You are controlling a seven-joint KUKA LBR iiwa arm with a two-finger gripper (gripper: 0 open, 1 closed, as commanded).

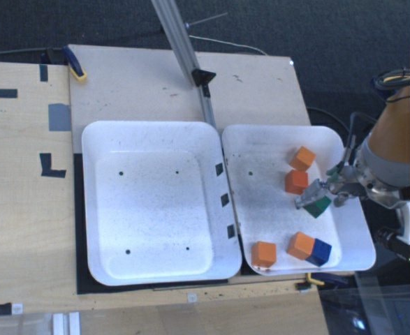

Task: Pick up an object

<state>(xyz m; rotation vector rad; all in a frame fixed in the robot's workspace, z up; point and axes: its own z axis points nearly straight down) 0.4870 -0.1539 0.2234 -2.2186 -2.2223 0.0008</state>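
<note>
Gripper (315, 199) hovers at right of frame over a green block (319, 206); whether its jaws grip it cannot be told. Centring before lifting seems wise, avoiding the neighbouring orange cube (296, 181).

Six small blocks lie in the right bin (260, 145). Toward its far right corner sits an orange cube (303, 158), with a red-orange block (296, 182) just beside it. A green block (319, 206) lies nearer the right wall. Along the near wall: an orange cube (264, 254), another orange cube (302, 245), touching a blue cube (320, 251).
</note>
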